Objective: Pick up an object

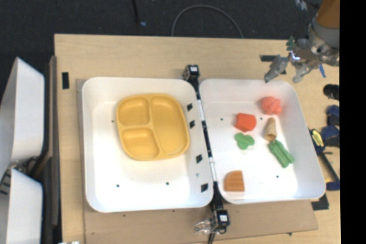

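The gripper (pixel 287 70) is positioned above the far right corner of the right bin (pixel 217 100), over the bin's rim and the wooden surface (pixel 143 57). Its fingers are spread apart with nothing between them. The arm's orange band (pixel 329 8) is visible at the upper right.

Right bin contents — six small toy food items, none in contact with the gripper:
- a pinkish-red rounded piece (pixel 271 104) near the far right side, the item closest to the gripper;
- a red-orange block (pixel 246 121) toward the middle;
- a tan cone-shaped piece (pixel 270 129) just beside the red-orange block, to its right, below the pinkish piece;
- a green clover-shaped piece (pixel 245 141) directly below the red-orange block;
- a green elongated vegetable piece (pixel 281 153), lying at a slant just below the cone;
- an orange-brown flat piece (pixel 234 181) near the bin's front left corner, well apart from the others.

Left bin (pixel 97 180) — holds a yellow divided plate (pixel 152 126) with three compartments, lying flat toward the far half of the bin. Its compartments hold nothing.

Black clips (pixel 191 72) sit at the far and near ends of the seam between the two bins. A thin cable (pixel 206 8) loops across the dark floor beyond the surface.
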`<state>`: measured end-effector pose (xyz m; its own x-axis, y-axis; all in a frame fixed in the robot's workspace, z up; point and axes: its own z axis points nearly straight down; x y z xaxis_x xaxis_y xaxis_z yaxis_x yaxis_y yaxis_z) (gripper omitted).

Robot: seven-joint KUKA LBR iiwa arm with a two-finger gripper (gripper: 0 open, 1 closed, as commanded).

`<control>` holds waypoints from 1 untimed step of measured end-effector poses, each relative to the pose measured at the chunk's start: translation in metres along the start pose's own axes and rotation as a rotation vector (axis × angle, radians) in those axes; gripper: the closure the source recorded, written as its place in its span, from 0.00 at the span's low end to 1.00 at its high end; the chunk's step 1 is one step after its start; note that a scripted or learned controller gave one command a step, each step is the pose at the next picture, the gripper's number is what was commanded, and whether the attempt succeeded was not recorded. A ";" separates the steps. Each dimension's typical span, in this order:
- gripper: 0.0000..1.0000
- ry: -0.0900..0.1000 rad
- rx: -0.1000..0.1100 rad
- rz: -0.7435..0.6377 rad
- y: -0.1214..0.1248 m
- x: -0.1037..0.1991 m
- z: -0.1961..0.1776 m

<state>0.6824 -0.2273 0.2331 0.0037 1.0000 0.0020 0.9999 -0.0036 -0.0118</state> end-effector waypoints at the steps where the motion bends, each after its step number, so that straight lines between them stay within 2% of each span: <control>1: 0.00 -0.004 -0.014 -0.003 0.002 0.001 -0.011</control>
<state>0.6849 -0.2263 0.2438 0.0004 1.0000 -0.0019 1.0000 -0.0004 0.0021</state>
